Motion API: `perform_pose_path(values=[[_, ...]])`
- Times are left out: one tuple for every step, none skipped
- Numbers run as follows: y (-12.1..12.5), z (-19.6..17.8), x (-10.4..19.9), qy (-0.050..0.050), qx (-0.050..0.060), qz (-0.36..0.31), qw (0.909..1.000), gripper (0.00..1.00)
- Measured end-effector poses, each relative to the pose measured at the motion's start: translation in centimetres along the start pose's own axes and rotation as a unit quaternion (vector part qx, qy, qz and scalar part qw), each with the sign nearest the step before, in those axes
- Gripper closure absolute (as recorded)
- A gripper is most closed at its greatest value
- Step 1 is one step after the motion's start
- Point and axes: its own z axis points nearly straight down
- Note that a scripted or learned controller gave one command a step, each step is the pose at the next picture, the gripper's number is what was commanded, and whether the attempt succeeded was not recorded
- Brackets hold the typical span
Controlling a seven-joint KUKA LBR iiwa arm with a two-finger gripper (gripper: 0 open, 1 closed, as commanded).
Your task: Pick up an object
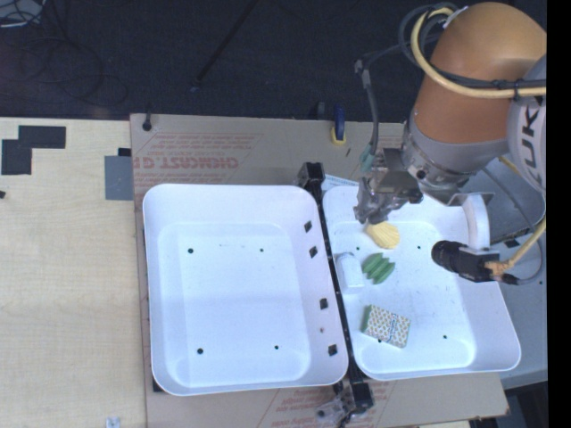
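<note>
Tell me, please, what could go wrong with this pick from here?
The gripper sits at the edge of the yellow object, so it might catch only a corner and slip off. The green object lies just below and could get nudged. The bin's dividing wall is also close beside the gripper.

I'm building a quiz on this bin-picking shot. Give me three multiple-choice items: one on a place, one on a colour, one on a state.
1. Which bin holds the loose objects?
A. the left bin
B. the right bin
C. both bins

2. What colour is the object right under the gripper?
A. yellow
B. red
C. black

3. How does the patterned packet lie?
A. standing on edge
B. flat on the bin floor
C. hanging over the rim

Answers:
1 B: the yellow object, the green object and the patterned packet all lie in the right bin.
2 A: the piece below the gripper is yellow.
3 B: the packet lies flat, near the bin's front.
</note>
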Motion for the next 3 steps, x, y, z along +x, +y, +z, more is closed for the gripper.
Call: perform_pose_path(values=[[-4.5, 1.2, 0.5, -0.001, 0.006, 0.004, 1.0, 1.0], [-1.1, -4.3, 7.4, 0.0, 0.0, 0.0, 1.0, 1.0], [-6.8, -3.1, 11.3, 0.0, 0.005, 0.001, 1.0, 1.0]])
